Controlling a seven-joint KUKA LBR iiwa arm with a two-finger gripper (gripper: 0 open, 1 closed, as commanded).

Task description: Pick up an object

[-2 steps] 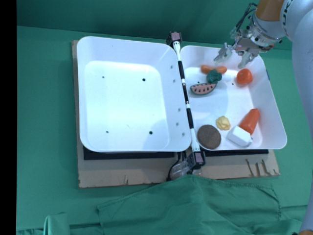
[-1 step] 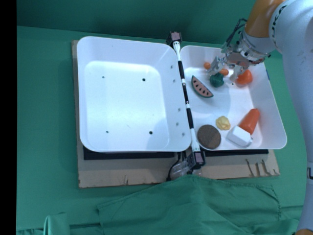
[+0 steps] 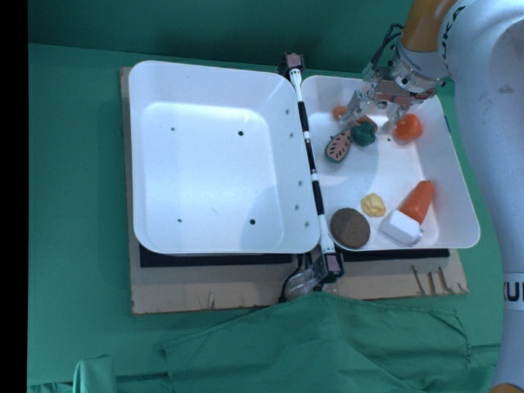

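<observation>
Toys lie in the right bin (image 3: 458,219), and the gripper (image 3: 378,105) hangs over its far end. Its fingers look spread apart, maybe, but the view is small; nothing is seen between them. Right under the fingers sits a dark green toy (image 3: 364,132). Just beside that is a watermelon slice (image 3: 338,146). On the other side lies a red-orange toy (image 3: 408,128), with a small orange bit (image 3: 340,112) near. Farther off are a yellow lump (image 3: 373,205), an orange and white bottle (image 3: 410,214) and a brown disc (image 3: 350,228). The left bin (image 3: 147,137) lies farthest off. No writing can be read on the toys.
</observation>
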